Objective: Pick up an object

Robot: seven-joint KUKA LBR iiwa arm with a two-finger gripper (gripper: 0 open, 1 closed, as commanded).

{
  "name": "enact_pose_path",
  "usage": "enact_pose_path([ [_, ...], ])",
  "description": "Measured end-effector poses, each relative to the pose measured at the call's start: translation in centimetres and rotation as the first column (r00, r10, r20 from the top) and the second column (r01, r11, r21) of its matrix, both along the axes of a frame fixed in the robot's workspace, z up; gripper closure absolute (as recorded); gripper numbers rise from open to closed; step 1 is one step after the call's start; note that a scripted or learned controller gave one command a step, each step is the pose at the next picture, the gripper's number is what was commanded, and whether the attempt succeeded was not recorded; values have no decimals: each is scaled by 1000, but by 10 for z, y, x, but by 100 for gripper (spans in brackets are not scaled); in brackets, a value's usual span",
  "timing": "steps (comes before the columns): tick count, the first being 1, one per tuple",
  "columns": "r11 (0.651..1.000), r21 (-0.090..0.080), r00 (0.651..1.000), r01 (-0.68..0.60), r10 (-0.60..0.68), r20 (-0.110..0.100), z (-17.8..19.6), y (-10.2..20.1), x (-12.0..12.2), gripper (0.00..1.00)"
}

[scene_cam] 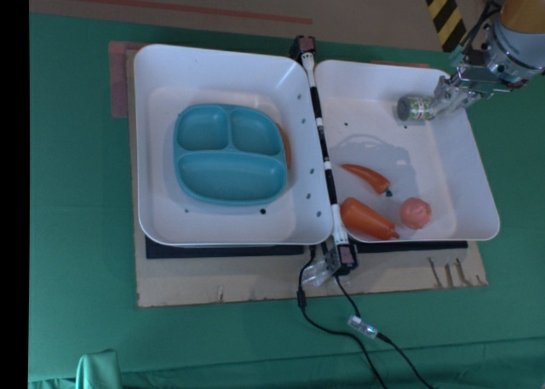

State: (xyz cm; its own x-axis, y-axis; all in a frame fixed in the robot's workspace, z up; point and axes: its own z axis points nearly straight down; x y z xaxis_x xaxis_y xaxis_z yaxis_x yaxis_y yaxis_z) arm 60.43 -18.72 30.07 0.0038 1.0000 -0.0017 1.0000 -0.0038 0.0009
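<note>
Reaching into the right bin (477,208), the gripper (444,100) sits at a small can (415,108) in the far corner. You cannot tell if it is clamped. Judged step: grasp attempt. Next, lift straight and confirm the can rises.

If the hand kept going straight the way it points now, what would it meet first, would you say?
Probably the small can. The hand points toward the view's left across the right bin, and the can lies right at its tip. Height is hard to judge, so they may already touch.
</note>
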Motion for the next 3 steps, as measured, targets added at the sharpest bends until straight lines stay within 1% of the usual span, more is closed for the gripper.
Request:
enact_pose_path([
  [1,1000,1,1000,0,0,-1,15,0,-85,100],
  [2,1000,1,1000,0,0,-1,-1,0,-137,100],
  [3,1000,-1,1000,-1,1,2,15,40,-135,100],
])
